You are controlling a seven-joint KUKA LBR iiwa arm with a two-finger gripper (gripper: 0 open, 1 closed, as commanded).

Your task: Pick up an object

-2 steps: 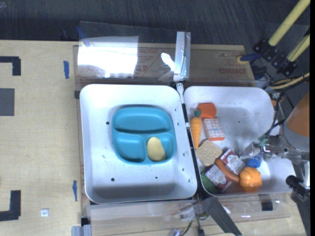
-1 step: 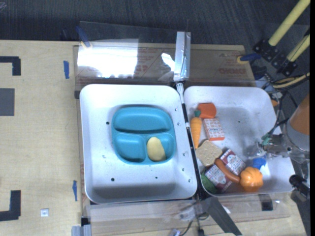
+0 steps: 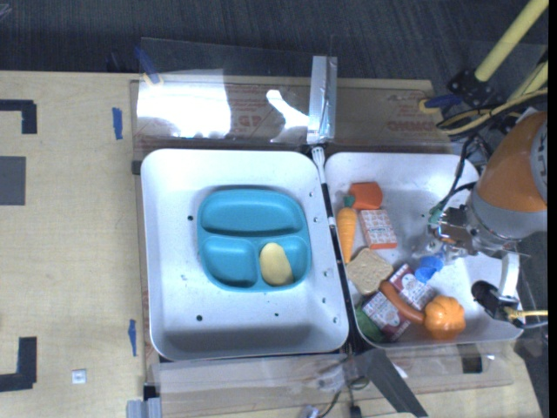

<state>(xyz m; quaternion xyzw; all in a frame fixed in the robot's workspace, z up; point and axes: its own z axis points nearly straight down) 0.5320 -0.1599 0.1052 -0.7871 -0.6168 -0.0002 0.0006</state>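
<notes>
The bench (image 3: 61,259) under me is pale wood-grain board, matte and flat, with black corner marks and short strips of blue tape on it; beyond its far edge the floor is dark grey. A clear plastic sheet (image 3: 226,103) stands along the back and throws a bright glare.

Two shallow white bins sit side by side, touching along their inner rims. The left bin (image 3: 165,320) is smooth, glossy plastic with rounded corners. In it lies a blue tray (image 3: 235,220) with three rounded compartments, and a yellow egg-shaped piece (image 3: 276,264) rests in the lower right compartment.

My arm (image 3: 522,177) comes in from the right, grey with its orange band, hanging over the right bin (image 3: 409,168). My gripper (image 3: 448,233) hovers above that bin's right half, and I cannot tell how it is set; nothing shows pinched in it.

The things to pick lie in a cluster at the left and near side of the right bin. An orange carrot (image 3: 346,232) lies lengthwise just beside the left wall. Next to it are an orange block (image 3: 366,195) and a small printed carton (image 3: 378,229). Nearer are a tan slice of bread (image 3: 370,271), a reddish sausage (image 3: 403,303) lying across a printed packet (image 3: 416,287), a round orange fruit (image 3: 444,316), and a small blue piece (image 3: 427,269) just below my gripper.
</notes>
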